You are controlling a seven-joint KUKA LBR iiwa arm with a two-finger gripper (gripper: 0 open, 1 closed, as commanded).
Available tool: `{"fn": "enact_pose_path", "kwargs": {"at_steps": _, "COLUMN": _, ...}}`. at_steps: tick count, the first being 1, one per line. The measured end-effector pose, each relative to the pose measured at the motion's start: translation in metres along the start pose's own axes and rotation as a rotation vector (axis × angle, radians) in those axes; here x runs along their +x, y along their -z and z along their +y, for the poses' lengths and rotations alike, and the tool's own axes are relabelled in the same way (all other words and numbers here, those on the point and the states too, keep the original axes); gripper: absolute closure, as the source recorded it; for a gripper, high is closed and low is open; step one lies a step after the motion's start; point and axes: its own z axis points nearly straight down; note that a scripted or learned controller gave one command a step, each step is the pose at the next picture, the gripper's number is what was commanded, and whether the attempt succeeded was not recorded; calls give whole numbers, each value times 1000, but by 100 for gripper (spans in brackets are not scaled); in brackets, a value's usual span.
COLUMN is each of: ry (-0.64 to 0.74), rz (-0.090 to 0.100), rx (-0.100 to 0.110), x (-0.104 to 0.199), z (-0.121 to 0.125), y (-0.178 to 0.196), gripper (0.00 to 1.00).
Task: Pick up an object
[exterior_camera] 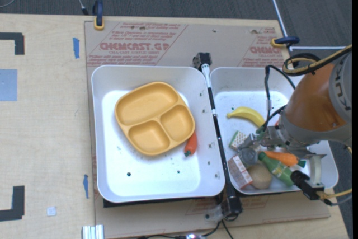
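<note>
My gripper (251, 146) hangs low in the right bin (224, 92), over a heap of small items near the bin's front. Just below it lie an orange carrot (281, 158), a green bottle (278, 171), a red and white packet (240, 172) and a beige lump (261, 178). A small checkered piece (238, 139) lies at its left. A yellow banana (246, 115) rests apart, toward the back of the bin. The arm's orange band (313, 103) hides the bin's right part. I see nothing clearly lifted.
The left bin (106, 137) bears a yellow divided plate (154, 117) with a small red-orange vegetable (191, 145) beside its right edge. A black clamp (202, 60) sits between the bins at the back. Black cables (274, 87) loop over the right bin.
</note>
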Motion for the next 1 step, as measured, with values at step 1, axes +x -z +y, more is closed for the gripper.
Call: {"fn": "enact_pose_path", "kwargs": {"at_steps": 1, "ry": -2, "rz": -8, "rx": -8, "x": -4, "z": 2, "y": 12, "gripper": 100}}
